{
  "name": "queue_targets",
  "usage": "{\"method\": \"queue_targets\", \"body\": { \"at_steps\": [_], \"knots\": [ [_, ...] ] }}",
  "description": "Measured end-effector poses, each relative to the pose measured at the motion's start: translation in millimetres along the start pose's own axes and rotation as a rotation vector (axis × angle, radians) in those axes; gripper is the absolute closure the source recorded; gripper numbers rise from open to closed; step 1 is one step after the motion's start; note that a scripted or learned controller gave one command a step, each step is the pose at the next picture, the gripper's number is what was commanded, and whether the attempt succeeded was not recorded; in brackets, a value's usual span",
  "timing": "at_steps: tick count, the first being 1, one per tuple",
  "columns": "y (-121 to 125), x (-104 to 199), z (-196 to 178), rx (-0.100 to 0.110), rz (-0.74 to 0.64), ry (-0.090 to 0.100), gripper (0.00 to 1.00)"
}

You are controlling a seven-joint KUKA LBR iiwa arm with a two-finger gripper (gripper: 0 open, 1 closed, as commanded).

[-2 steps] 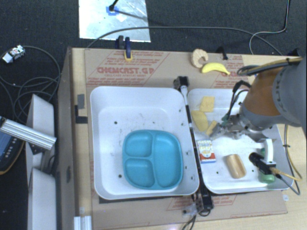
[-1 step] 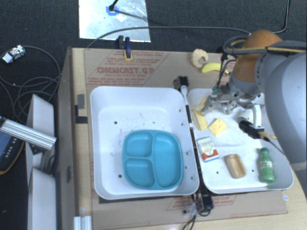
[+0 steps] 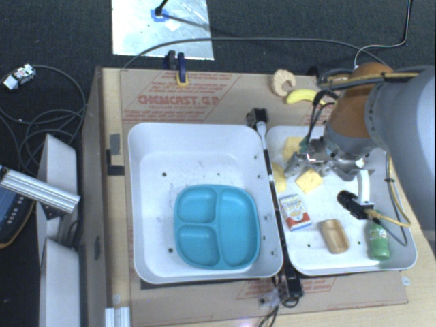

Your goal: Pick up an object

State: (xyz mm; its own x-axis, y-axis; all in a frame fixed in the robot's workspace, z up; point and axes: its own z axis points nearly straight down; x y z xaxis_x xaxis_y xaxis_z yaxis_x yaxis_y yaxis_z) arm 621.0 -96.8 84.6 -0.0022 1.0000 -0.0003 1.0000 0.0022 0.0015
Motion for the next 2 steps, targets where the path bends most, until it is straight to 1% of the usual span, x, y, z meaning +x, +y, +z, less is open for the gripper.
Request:
{"method": "queue_targets", "body": {
  "at_steps": [1,2],
  "knots": [
    [-15,6,0,0.000,0.002,0.000,0.00],
    [-12,3,-16,-0.011,0.001,-0.006,1.00]
  ]
}}
